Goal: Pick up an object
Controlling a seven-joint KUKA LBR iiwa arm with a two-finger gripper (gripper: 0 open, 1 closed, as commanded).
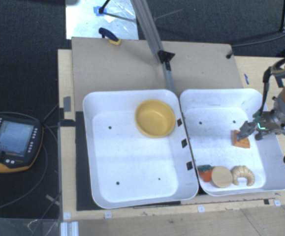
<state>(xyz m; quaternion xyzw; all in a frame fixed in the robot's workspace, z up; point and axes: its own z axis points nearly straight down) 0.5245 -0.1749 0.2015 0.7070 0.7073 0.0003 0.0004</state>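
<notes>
Just beside tool [249,130]: flat orange wedge [241,140].

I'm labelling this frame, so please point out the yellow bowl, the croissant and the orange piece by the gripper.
yellow bowl [155,118], camera view, on its inner bottom.
croissant [243,174], camera view, on the middle of its curved body.
orange piece [241,141], camera view, on its flat top.

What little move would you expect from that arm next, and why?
Probably a short drop straight down onto the flat orange wedge-shaped piece in the right white bin. The tool hangs at that piece's upper right edge, seemingly just above it, while the other items, like the pale croissant-shaped toy, lie farther off near the front rim.
</notes>
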